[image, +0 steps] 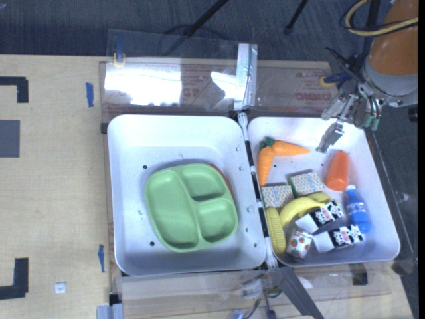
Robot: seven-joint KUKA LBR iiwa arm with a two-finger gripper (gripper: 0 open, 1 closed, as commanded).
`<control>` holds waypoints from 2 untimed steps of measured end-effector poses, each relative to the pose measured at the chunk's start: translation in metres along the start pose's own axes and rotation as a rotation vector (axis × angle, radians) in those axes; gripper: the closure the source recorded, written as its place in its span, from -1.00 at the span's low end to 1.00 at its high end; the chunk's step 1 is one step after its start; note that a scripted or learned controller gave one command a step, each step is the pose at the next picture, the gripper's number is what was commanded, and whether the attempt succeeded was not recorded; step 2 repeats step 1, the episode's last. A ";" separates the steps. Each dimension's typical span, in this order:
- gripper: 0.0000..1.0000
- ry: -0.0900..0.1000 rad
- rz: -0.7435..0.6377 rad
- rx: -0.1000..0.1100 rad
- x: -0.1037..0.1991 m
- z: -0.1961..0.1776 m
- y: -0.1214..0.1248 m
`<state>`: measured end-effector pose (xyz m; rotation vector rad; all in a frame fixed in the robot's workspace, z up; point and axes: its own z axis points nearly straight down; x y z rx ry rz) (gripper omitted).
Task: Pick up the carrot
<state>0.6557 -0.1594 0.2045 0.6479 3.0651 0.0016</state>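
Two orange carrots lie at the back left of the right bin. One carrot lies across with its green top to the left. The other carrot points down along the divider, right next to the first. My gripper hangs over the back of the right bin, to the right of the first carrot and apart from it. Its fingers are open with nothing between them.
An orange bottle stands just below the gripper. A blue bottle, a banana, a corn cob, sponges and small cartons crowd the front of the right bin. A green divided plate lies in the left bin.
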 end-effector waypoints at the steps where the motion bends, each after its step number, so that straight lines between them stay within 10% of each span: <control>1: -1.00 0.005 -0.233 0.000 0.007 0.034 0.025; 2: -1.00 0.005 -0.233 0.000 0.007 0.034 0.025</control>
